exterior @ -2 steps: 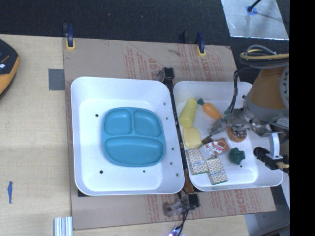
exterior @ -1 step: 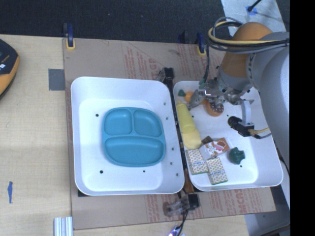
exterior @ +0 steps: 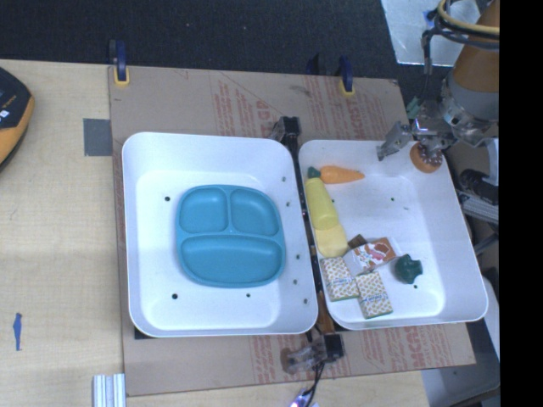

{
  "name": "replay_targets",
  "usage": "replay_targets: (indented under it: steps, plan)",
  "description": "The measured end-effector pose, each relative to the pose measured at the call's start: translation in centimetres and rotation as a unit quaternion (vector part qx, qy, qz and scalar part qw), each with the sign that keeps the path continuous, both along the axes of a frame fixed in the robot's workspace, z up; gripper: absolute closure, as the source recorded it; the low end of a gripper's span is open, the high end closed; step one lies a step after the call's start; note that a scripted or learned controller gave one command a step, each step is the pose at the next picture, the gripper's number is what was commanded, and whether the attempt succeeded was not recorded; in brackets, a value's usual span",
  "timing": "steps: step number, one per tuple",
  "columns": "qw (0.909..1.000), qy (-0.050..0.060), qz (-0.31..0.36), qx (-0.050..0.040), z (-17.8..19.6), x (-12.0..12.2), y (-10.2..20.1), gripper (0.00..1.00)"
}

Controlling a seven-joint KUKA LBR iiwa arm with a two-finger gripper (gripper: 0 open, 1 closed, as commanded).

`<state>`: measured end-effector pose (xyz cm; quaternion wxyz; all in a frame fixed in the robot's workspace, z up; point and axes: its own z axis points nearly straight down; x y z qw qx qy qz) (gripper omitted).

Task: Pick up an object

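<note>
My gripper hangs over the far right corner of the right bin, below the arm's orange band. A small round orange-brown piece shows right at the gripper's tip, by the bin's far rim; whether it is gripped or resting there is unclear. In the same bin an orange carrot lies at the far left. A yellow corn-like piece lies along the left wall. Small printed packets and a dark green toy sit towards the near side.
The left bin holds a blue divided plate. Clamps hold the cardboard under the bins at the far edge. A yellow and black object rests on the bench at far left.
</note>
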<state>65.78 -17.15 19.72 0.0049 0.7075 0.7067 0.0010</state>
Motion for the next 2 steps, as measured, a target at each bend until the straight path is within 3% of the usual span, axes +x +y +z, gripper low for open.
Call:
replay_targets:
  steps: [1, 2]
  plan:
    - [0.9999, 0.01, 0.001, 0.0038, -4.9, -6.2, 2.2, 0.0]
    - [1.0, 0.004, 0.001, 0.0029, -10.5, -12.5, 1.4, 0.0]
